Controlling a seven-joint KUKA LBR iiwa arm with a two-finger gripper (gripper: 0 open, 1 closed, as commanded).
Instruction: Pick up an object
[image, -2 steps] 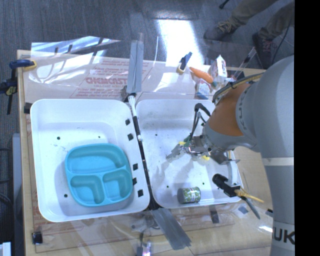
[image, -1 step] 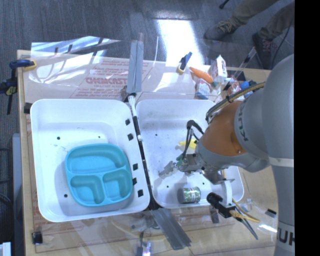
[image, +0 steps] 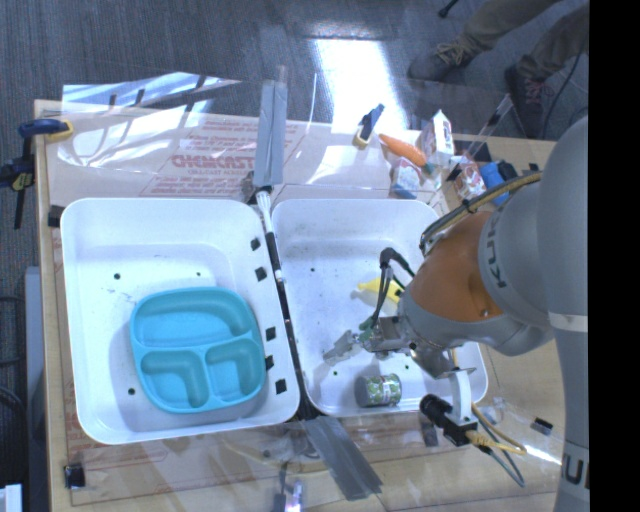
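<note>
Apparently end effector (image: 350, 345) above right bin (image: 330, 250)

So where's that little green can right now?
The can lies on its side near the front edge of the right bin, just below the pincer.

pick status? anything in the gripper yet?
Done: the arm has reached into the right white bin. In hand: nothing visible; the gripper hangs low near the bin floor, with the small green-labelled can lying apart from it and a yellow object partly hidden behind the wrist. Left: grasp and lift. The blue divided plastic tray sits in the left bin.
</note>
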